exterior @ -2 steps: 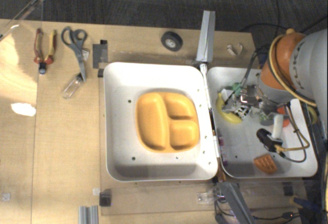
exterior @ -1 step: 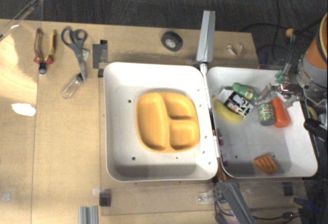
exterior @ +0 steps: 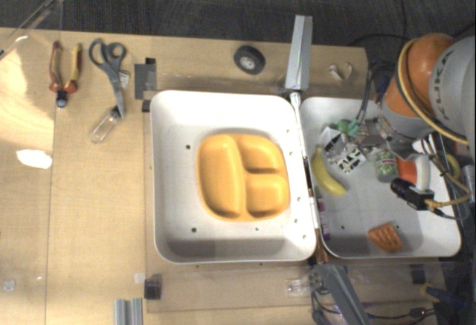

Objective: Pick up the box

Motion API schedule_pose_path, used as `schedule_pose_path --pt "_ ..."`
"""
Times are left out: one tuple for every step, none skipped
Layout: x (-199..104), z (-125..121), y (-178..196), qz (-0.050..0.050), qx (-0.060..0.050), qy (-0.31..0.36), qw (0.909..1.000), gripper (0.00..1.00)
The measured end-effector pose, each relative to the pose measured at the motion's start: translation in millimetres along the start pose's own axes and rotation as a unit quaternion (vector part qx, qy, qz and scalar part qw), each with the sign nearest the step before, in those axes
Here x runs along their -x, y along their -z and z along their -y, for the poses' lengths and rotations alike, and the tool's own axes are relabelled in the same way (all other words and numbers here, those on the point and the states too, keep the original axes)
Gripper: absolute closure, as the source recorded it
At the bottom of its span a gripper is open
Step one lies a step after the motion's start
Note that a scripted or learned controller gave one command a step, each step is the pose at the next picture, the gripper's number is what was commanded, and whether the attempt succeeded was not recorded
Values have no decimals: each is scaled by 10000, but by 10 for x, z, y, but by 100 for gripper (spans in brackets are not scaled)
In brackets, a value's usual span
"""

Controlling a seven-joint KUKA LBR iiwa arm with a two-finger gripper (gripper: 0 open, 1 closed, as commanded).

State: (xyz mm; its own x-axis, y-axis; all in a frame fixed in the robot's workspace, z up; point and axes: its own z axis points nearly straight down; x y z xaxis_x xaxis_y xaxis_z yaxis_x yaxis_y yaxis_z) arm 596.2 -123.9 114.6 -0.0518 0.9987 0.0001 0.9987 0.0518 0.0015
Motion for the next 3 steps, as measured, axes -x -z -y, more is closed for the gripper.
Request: schedule_pose_path --pt "619 302 765 18 34 630 9980 0" --pt "99 -23 -159 8 19 -57 10000 0" --pt "780 -46 1132 18 35 236 9997 0"
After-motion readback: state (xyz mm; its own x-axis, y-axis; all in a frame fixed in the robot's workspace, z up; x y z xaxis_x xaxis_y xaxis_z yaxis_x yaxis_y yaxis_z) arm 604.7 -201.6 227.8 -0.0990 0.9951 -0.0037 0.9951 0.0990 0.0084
